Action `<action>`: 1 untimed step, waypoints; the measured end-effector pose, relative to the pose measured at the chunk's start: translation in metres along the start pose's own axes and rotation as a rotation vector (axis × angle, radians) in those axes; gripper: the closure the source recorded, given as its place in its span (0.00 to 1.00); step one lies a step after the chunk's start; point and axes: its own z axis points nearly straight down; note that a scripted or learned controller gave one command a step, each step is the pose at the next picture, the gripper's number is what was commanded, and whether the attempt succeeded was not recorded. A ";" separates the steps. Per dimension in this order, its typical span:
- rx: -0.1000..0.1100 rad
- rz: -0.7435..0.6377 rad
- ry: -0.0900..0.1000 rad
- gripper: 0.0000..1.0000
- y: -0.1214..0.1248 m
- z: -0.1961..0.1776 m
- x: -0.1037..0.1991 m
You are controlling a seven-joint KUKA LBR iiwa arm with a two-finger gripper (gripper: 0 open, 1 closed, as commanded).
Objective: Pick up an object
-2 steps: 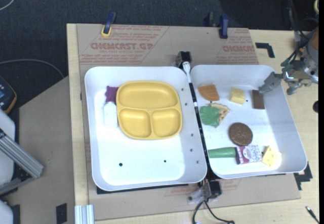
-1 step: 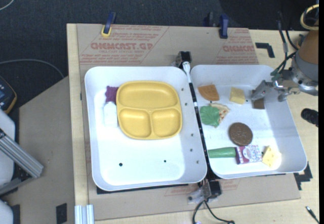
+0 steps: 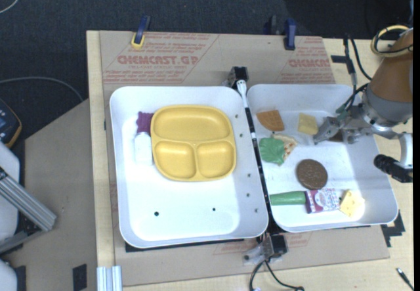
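A small pale-yellow block (image 3: 307,124) lies in the upper middle of the right bin (image 3: 367,217), just left of the claw (image 3: 331,131); it is the nearest thing to the arm and, in my judgement, the likely pick. It looks like a light, stiff piece of toy food (cheese or butter, perhaps), so it should lift easily if taken across its short sides, though smooth plastic may slip.

The claw hangs low over the bin at centre right of the frame, pointing left; whether it is apart or together I cannot tell, and nothing is seen gripped in it.

Around the block: an orange-brown cracker-like piece (image 3: 270,119) to its left, a green leafy toy (image 3: 274,150) below that, a dark brown round disc (image 3: 311,173) lower down, and along the bin's bottom a green cylinder (image 3: 287,198), a maroon packet (image 3: 323,201) and a yellow cheese wedge (image 3: 352,204). None touches the block, so the approach looks free.

The left bin (image 3: 190,224) holds a yellow divided tray (image 3: 193,142), with a purple item (image 3: 144,121) and a white item (image 3: 142,148) at its left edge. Both bins sit on a cardboard-covered surface (image 3: 197,56).
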 end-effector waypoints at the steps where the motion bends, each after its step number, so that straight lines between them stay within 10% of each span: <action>1: -0.004 -0.001 0.000 0.00 0.001 0.011 0.002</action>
